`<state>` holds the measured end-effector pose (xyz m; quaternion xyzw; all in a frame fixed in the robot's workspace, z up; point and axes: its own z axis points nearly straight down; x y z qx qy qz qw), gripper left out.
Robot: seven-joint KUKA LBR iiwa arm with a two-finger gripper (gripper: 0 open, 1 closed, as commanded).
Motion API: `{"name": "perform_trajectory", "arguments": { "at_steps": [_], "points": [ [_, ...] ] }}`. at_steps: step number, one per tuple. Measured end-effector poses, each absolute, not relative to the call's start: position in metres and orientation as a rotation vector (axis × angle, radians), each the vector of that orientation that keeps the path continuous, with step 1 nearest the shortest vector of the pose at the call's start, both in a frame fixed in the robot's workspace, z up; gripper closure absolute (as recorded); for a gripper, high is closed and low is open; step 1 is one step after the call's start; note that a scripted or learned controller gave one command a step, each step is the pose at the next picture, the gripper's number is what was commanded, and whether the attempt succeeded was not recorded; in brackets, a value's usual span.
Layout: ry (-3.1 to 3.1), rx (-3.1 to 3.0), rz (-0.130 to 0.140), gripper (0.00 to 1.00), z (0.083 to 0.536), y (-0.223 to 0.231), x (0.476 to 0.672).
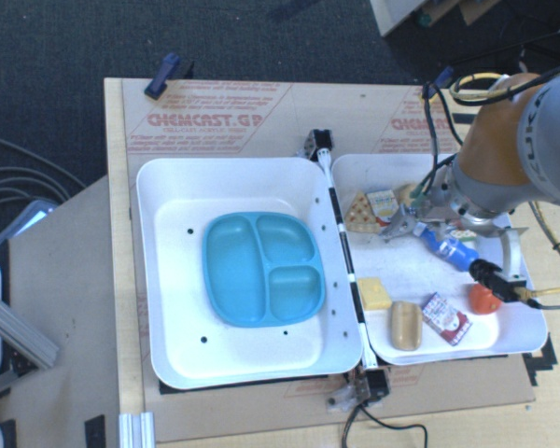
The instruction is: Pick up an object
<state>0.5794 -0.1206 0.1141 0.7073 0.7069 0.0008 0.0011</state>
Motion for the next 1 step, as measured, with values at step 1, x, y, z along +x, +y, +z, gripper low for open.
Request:
{"name": "perform_trajectory", "arguments": {
  "at_steps": [1],
  "points": [
    [2.221, 2.22, 0.0, 0.0, 0.0847, -0.112, 0.6165]
  ]
}}
